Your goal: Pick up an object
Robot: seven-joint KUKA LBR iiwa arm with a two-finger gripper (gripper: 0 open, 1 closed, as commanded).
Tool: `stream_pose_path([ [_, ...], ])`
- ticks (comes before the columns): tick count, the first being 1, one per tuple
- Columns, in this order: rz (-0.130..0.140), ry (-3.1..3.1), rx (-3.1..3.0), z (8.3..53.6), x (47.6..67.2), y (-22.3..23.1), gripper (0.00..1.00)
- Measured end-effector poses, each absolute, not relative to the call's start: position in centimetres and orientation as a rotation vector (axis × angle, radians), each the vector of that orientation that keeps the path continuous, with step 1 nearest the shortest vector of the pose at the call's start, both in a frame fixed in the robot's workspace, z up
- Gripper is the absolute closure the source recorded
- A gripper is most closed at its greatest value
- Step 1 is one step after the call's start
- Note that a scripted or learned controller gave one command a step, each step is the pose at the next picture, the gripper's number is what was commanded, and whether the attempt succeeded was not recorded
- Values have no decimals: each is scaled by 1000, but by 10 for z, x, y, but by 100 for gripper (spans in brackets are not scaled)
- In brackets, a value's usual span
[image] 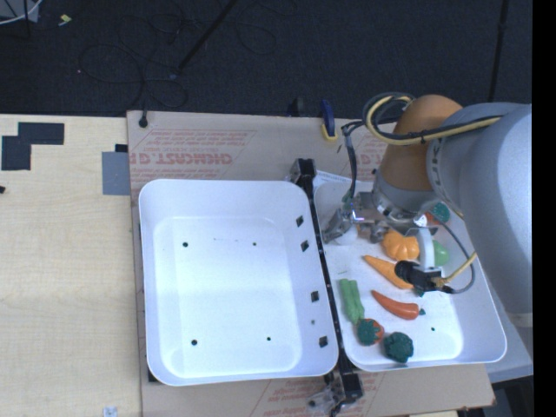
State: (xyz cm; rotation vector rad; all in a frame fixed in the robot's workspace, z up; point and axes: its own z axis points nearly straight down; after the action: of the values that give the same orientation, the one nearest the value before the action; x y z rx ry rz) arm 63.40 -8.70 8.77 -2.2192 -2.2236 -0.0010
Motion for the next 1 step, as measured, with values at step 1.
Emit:
stream_pose_path([
  [1, 8, -2215, -2216, 87, 574, -83, 0],
])
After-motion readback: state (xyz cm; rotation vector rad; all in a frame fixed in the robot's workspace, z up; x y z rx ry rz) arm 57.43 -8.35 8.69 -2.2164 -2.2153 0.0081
